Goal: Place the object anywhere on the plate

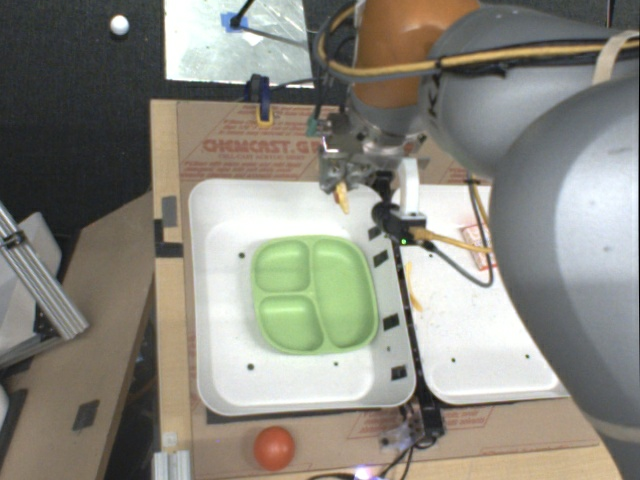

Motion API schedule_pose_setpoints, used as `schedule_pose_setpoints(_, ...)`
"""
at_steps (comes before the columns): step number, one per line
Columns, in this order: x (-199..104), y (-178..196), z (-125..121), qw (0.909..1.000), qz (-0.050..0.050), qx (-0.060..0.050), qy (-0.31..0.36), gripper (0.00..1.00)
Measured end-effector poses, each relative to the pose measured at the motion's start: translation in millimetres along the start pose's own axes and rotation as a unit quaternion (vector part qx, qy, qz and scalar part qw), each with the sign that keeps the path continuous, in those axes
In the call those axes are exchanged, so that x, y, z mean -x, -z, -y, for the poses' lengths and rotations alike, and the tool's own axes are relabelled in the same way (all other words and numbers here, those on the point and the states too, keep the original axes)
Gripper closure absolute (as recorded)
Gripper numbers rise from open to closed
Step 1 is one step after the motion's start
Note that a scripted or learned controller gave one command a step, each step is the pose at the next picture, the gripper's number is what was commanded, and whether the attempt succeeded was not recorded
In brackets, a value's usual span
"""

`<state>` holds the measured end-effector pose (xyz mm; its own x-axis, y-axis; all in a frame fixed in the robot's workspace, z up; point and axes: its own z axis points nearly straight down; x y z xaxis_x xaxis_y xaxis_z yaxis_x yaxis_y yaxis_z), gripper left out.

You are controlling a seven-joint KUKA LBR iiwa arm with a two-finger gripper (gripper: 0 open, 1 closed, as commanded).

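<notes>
A green three-compartment plate [312, 294] lies in the middle of the left white bin [225, 368]. My gripper [338, 186] hangs above the bin's far right corner, just beyond the plate's far edge. A small yellow object [343, 203] pokes out below the fingertips and is pinched between them. It hangs clear of the bin floor and is not over the plate.
The right bin [480, 358] holds a thin yellow strip [413, 294] near the divider and a red-and-white scrap [468, 238] partly under the arm. An orange ball [273, 448] rests on the bench in front of the left bin. The arm's big grey links cover the upper right.
</notes>
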<state>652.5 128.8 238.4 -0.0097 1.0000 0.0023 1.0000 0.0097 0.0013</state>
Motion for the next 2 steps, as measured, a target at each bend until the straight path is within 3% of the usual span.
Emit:
schedule_pose_setpoints(1, -14.7, -23.6, -9.2, 1.0, 0.001, 0.0, -0.002, 1.0)
schedule_pose_setpoints(2, -14.3, -22.1, -9.1, 1.0, 0.001, 0.0, -0.002, 0.0)
